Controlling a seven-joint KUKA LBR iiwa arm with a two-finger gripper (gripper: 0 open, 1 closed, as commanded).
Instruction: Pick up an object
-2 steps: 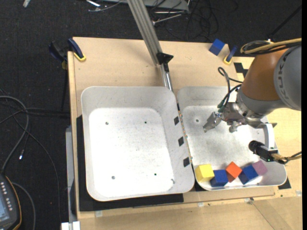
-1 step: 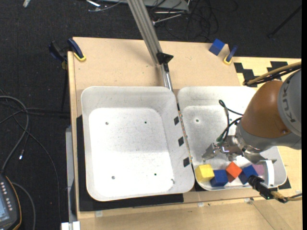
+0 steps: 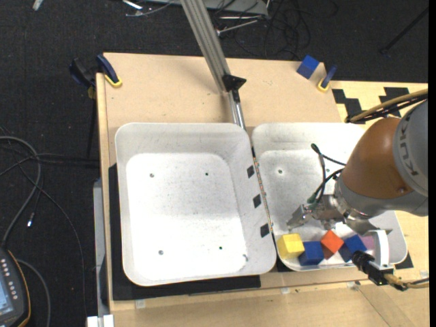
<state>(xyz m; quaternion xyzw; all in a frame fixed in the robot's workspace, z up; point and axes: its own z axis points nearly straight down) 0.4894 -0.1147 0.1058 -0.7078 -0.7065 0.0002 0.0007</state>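
Reaching in from the right, grey KUKA arm [image 3: 381, 176] with orange band, over the right shallow white plastic bin [image 3: 286, 148]. To the left of the pincer [image 3: 306, 216], the left white bin [image 3: 180, 203]. Pincer's opening and hold: cannot tell. Just below it, yellow cube [image 3: 291, 244], blue cube [image 3: 312, 253], orange cube [image 3: 332, 241], another blue block [image 3: 353, 245].

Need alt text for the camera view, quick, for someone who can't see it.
The arm reaches into the right bin, its gripper low above yellow, blue and orange blocks at the near edge. The left bin sits beside it.
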